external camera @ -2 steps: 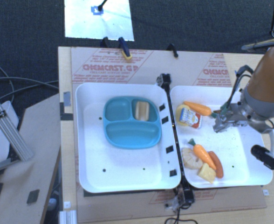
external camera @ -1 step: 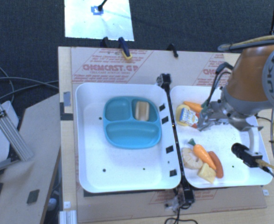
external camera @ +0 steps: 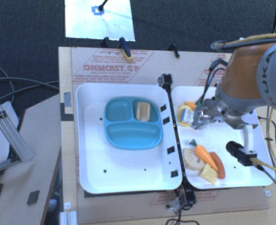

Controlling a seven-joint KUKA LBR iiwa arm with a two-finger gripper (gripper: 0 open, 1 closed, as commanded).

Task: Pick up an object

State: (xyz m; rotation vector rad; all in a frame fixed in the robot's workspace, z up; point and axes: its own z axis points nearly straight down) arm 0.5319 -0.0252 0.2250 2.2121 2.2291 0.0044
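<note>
Yellow toy (external camera: pixel 185 115) sits upper left in the right bin (external camera: pixel 250 177), gripper (external camera: pixel 200 118) down just beside it, grip state can't tell, nothing visibly lifted, so I'd judge the pick not yet done.

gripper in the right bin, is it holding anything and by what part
Cannot be told. The gripper sits low against a yellow item in the right bin, but no grasp is visible.
</note>
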